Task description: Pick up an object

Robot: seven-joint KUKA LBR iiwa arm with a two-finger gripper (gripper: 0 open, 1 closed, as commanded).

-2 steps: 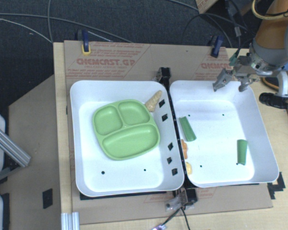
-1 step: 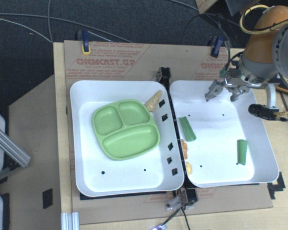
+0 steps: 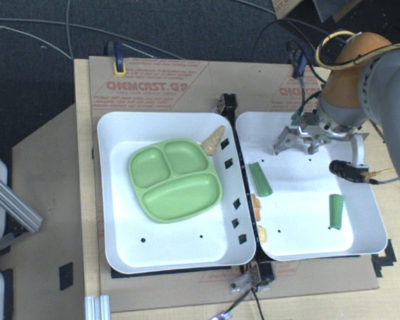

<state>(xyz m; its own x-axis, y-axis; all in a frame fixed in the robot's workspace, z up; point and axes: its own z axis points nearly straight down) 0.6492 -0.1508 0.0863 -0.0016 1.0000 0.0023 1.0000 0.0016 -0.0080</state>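
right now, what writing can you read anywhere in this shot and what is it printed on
"CHEMCAST GP" in red on the brown board under the bins; last letters uncertain.
More red print on the board at upper right, too faint to read.
Small red line under the brand name, too small to read.

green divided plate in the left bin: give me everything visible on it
The green divided plate looks like matte moulded plastic, pale green, with rounded corners. It has three compartments: two small ones on the far side, one large one nearer the camera, with nothing in them. It lies flat, turned at a slant, on the floor of the left bin. A tan cone-shaped piece sits at its far right corner.
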